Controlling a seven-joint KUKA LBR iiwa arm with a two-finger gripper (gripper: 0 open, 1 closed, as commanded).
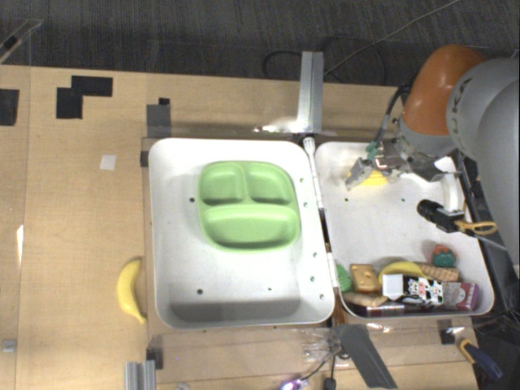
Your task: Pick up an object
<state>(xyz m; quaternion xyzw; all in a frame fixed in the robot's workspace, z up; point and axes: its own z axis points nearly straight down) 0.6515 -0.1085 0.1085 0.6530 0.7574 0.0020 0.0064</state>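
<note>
So, two white bins side by side on the bench [73, 218]. The left bin [162, 218] has just a green plate [246, 204] in it, the kind with three sections, lying flat near the middle and closer to the far wall. The right bin [382, 226] is a lot busier, but nearly everything is shoved along the near wall: a banana [404, 267], a brownish cracker [366, 279] beside it, a little white box [392, 285] right in front of the banana, a black-and-white carton [422, 289] next to that, a green bit [344, 279] in the near left corner, a teal and red thing [443, 257] over by the right wall, and something pinkish [465, 296] in the near right corner. A second banana [130, 289] is lying outside on the bench, just beside the left bin's near left corner. The one loner is a small yellow thing [372, 179] up in the far left part of the right bin, well apart from the pile. The arm [487, 112] comes in from the right with its orange band [435, 88] up high, angled down and leftward, and the gripper [366, 171] sits right at that yellow thing. Honestly can't tell if the gripper is open or closed, or if it's actually got hold of anything.
</note>
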